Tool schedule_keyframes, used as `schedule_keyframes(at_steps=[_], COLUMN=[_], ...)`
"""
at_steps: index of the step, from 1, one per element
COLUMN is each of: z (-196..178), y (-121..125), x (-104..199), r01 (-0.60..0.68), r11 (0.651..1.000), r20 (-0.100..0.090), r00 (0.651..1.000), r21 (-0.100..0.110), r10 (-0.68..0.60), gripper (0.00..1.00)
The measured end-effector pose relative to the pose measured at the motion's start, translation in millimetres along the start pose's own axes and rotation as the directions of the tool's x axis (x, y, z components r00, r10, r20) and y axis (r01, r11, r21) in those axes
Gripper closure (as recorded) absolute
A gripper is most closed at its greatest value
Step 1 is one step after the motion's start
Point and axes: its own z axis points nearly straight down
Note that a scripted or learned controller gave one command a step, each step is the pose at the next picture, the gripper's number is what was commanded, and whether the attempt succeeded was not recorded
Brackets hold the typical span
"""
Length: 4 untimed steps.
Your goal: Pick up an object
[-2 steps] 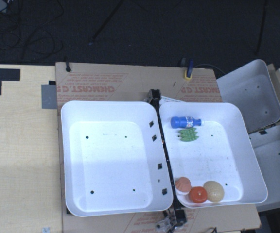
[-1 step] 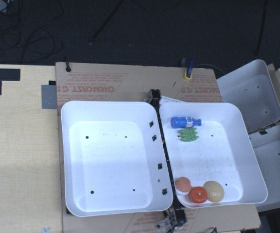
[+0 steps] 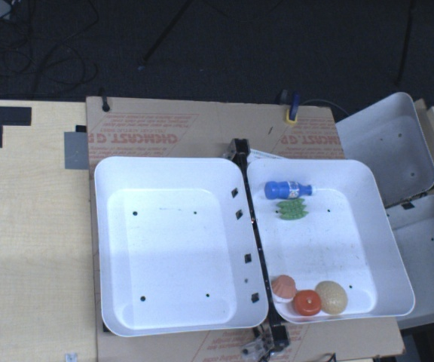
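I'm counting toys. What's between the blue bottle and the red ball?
In the camera view, the green toy sits just below the blue bottle; then bare bin floor until the red ball.

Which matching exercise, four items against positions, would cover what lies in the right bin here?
Items:
1. blue bottle
2. green object
3. red ball
4. beige ball

Positions:
A. near edge of the right bin, between a pinkish piece and a pale ball
B. far end, lying on its side
C. just below the bottle
D. rightmost in the near cluster

Pairs: 1-B, 2-C, 3-A, 4-D
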Motion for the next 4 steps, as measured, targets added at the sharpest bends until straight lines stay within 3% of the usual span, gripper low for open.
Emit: schedule_keyframes(at_steps=[3, 4], z=[282.6, 267.0], y=[-0.7, 0.5], x=[1.0, -1.2], r01=[0.001, -0.003], r11=[1.0, 1.0], r20=[-0.003, -0.001], r00=[1.0, 1.0], r21=[0.005, -0.002], r10=[-0.001, 0.003], gripper=[1.0, 1.0])
